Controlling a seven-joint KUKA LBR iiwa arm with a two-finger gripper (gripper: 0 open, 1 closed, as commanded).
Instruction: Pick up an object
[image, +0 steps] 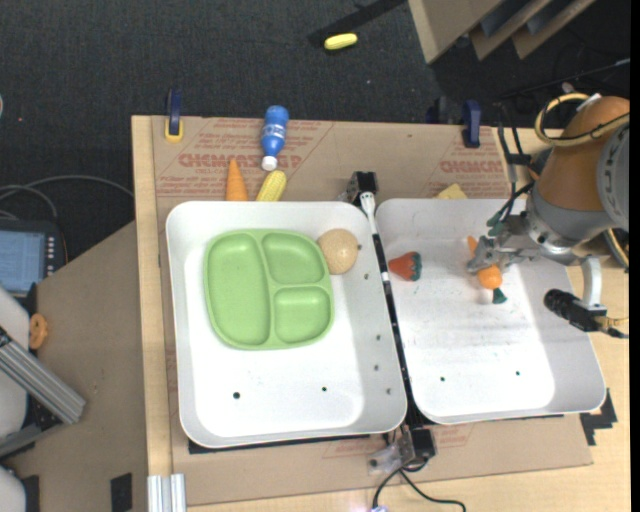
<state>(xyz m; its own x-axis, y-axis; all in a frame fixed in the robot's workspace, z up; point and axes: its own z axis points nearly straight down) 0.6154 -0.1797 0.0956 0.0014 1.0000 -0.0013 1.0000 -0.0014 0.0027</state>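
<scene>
Far left of the claw: dark carpeted floor, cables, a grey rail. Nearer, on the cardboard-covered tabletop, a blue-capped bottle, a toy carrot and a yellow corn cob, all behind the left bin. Inside that bin, a green divided plate with a tan ball at its right edge. In the right bin, a red strawberry left of the claw. Directly under the claw, a small orange toy, touching or nearly so; finger spread impossible to tell.
</scene>
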